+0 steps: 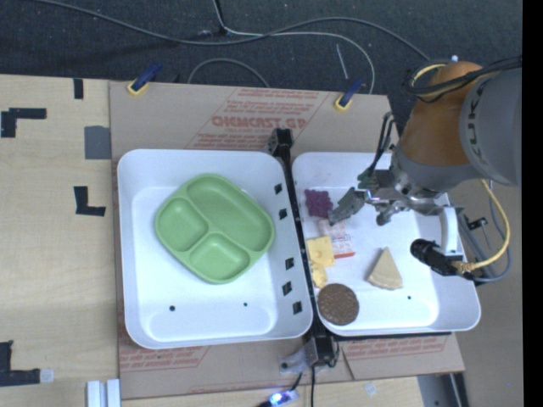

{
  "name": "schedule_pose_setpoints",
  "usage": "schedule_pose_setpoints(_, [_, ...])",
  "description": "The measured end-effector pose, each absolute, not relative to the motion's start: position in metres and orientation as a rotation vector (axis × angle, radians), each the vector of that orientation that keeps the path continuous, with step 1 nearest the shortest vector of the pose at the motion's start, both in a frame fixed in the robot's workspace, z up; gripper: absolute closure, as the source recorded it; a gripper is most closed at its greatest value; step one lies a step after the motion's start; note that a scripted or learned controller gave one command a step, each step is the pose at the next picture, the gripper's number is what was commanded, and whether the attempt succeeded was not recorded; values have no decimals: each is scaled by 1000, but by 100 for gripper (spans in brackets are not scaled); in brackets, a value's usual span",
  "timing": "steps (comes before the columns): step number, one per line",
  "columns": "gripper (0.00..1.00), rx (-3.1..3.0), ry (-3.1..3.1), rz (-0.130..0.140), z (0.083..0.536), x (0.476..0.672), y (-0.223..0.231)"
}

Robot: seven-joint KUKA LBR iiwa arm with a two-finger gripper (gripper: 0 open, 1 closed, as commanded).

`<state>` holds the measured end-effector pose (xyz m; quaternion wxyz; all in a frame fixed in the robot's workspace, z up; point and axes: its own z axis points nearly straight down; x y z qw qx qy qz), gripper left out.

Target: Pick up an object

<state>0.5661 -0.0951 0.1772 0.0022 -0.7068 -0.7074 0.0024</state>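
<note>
My gripper (367, 210) hangs over the right bin (441, 312), its two fingers spread apart with nothing between them. One finger (345, 206) points toward a small purple piece (317, 202) at the bin's left side. Below it lie a yellow cheese-like piece (320, 251) and a small white and red item (343, 243). A tan wedge (385, 270) lies further right, and a brown round cookie (338, 303) sits near the bin's front edge.
The left bin (144, 303) holds a green divided plate (215, 226). A black divider (293, 227) runs between the bins. The arm's orange band (437, 117) and a black cable fitting (433, 257) stand over the right bin's right side.
</note>
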Motion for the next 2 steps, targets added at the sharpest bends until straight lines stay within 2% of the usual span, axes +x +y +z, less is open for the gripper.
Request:
schedule_pose_setpoints(1, [0,-2216,-2218,9,112,566,-94])
schedule_pose_setpoints(2, [100,-2216,-2223,4,126,568,-93])
